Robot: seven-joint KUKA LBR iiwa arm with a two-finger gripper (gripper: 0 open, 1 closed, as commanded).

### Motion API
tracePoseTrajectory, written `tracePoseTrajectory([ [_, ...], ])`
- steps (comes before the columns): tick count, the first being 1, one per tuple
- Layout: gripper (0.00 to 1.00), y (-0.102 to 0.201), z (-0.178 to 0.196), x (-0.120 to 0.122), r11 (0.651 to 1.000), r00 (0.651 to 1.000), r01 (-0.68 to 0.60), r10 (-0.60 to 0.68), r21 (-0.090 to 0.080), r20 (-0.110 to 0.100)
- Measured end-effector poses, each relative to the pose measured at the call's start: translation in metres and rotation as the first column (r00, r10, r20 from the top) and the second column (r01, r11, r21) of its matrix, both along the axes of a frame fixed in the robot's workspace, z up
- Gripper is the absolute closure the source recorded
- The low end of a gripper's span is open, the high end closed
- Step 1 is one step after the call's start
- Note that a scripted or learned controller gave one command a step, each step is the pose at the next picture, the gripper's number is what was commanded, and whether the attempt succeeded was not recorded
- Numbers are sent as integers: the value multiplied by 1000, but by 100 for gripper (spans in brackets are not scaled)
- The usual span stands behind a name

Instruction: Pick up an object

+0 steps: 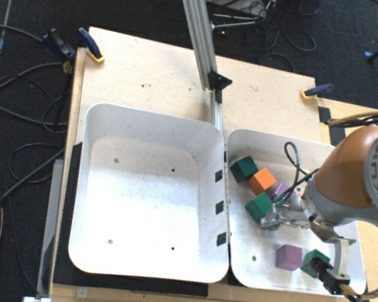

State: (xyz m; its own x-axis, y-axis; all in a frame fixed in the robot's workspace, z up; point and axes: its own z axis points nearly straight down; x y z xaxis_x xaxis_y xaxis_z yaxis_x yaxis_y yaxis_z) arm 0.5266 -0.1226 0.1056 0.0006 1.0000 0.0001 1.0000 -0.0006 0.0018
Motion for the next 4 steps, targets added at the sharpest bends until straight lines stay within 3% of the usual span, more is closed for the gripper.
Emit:
tracePoseTrajectory([
  [2,100,-3,125,12,1000,1000,-4,4,-2,7],
  [3,100,-3,178,3,1000,1000,-4,4,-3,6],
  [4,100,39,179,25,1000,1000,-8,8,0,1],
])
